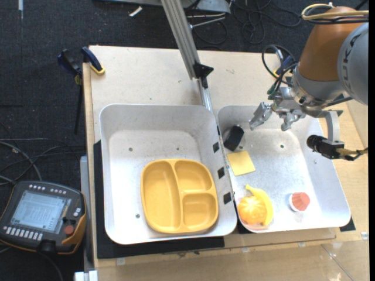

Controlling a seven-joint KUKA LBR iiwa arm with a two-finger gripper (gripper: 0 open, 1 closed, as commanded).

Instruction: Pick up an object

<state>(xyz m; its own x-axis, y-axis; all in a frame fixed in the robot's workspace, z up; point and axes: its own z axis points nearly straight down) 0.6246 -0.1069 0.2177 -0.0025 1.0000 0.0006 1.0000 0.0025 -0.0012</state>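
The tool (274,117) hangs over the far end of the right bin (328,186), its two fingers spread open with nothing between them. Below it, well apart, lie a black block (234,137) against the bin's left wall, a yellow card (241,163) just beside it, a yellow and orange fruit-like toy (256,208) at the near left corner, and a small red and white piece (300,201) near the front rim. The left bin (117,133) holds a yellow divided tray (179,195). Both bins rest on a pale wooden bench (146,75), over black matting at the near edge, with dark carpet around it. A metal pole (181,31) slants across the bench's far side; a control pendant (38,212) lies on the floor at left. The arm (331,51) is cut off at the frame's right edge, and the red piece is too small to identify.
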